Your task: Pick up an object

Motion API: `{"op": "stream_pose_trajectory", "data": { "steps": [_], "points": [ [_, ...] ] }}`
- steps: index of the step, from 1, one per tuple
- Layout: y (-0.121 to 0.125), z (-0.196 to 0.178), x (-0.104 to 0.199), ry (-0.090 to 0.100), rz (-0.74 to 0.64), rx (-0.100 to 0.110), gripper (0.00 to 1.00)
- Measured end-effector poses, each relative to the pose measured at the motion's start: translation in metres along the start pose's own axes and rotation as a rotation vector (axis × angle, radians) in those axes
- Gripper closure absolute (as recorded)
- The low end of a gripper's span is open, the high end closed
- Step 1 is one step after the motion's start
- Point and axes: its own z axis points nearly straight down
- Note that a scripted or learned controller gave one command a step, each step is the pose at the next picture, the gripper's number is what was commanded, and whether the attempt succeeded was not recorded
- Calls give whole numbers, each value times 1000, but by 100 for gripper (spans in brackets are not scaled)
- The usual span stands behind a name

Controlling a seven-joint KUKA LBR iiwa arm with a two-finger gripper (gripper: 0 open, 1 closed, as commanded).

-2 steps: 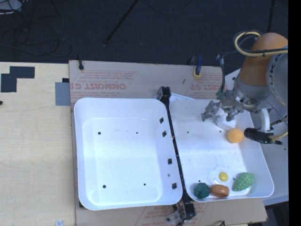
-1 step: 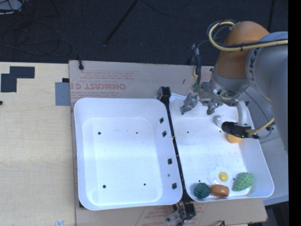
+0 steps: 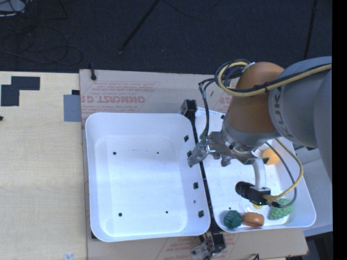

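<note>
In the camera view, two shallow white bins are seen side by side on a cardboard sheet (image 3: pixel 130 97) printed with red letters, and the sheet is laid on a pale wooden bench top (image 3: pixel 38 177). A few small dark dots are seen on the white floor of the left bin (image 3: pixel 91 161). The right bin (image 3: pixel 307 210) is largely covered by the arm (image 3: pixel 306 107), which is brought in from the right edge. Its grey casing is followed by an orange band (image 3: pixel 255 102) above the wrist. The gripper (image 3: pixel 216 151) is held low over the left part of the right bin, just beside the wall shared with the left bin. It is seen from above, so whether its jaws are spread or pressed together cannot be told.

The things to be picked are found in the right bin, three of them along its near rim. A dark green ball (image 3: pixel 232 219) is placed nearest the near left corner. An orange-brown oval piece (image 3: pixel 253 219) is set just beside it on the right, and a pale green knobbly piece (image 3: pixel 280 210) is found further right, near the oval. A yellow-orange piece (image 3: pixel 270 156) is partly hidden behind the wrist, well apart from the other three. All four are apart from the gripper. On the bench top left of the bins, a grey patch (image 3: pixel 71 106) and a dark patch (image 3: pixel 19 89) are seen.
</note>
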Motion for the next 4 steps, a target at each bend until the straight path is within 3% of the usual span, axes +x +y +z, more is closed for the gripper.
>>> {"op": "stream_pose_trajectory", "data": {
  "steps": [1, 2, 3, 4],
  "points": [
    [4, -10, -6, -4, 9, -4, 100],
    [31, -61, 41, -4, 2, -14, 100],
    [22, -111, 78, -4, 3, -12, 100],
    [20, -118, 122, -4, 3, -9, 100]
  ]
}}
